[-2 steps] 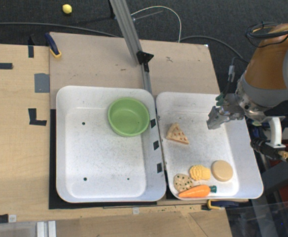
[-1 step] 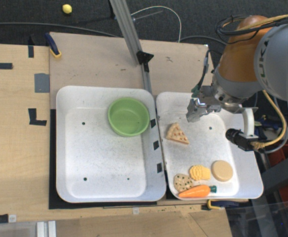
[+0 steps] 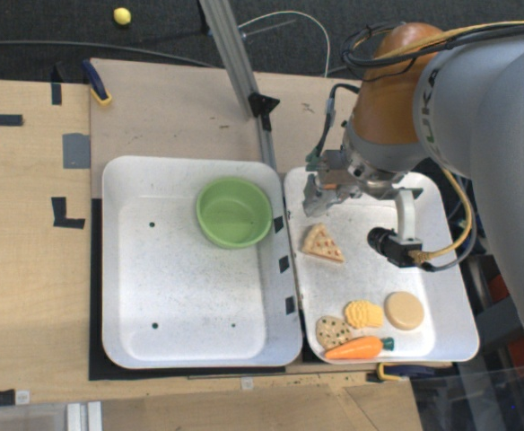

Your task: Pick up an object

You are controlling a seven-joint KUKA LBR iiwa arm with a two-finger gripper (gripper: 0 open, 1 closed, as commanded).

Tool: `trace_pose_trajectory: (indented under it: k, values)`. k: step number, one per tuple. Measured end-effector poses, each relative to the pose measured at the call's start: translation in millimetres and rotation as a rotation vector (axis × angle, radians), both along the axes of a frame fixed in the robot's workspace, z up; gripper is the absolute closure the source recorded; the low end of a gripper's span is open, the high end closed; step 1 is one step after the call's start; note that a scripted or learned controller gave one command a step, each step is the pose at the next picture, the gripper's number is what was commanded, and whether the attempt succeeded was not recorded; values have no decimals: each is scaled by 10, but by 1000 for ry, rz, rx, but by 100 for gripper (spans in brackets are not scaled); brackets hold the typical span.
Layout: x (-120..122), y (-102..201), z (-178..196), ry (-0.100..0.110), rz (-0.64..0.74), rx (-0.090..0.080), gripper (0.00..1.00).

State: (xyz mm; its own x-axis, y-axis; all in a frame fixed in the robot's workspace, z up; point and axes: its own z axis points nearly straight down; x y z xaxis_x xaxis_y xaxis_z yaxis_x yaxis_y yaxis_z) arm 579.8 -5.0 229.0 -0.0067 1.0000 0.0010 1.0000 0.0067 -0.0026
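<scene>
Camera view | arm (image 3: 441,88) over right bin (image 3: 441,330) | tool (image 3: 320,196) above pizza slice (image 3: 323,244)

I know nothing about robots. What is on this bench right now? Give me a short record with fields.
left bin: holds a green bowl near its upper right corner
right bin: holds toy food
pizza slice: upper left part of the right bin, just below the gripper
corn, round biscuit, cookie, carrot: clustered at the near edge of the right bin
gripper: over the right bin's upper left, nothing seen between its fingers
arm: reaches in from the right
</scene>
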Motion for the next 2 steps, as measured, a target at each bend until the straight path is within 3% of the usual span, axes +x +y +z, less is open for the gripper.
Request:
trace_pose_trajectory:
  k: [2]
  values:
    - [504, 1044, -143, -2, -1, 0, 100]
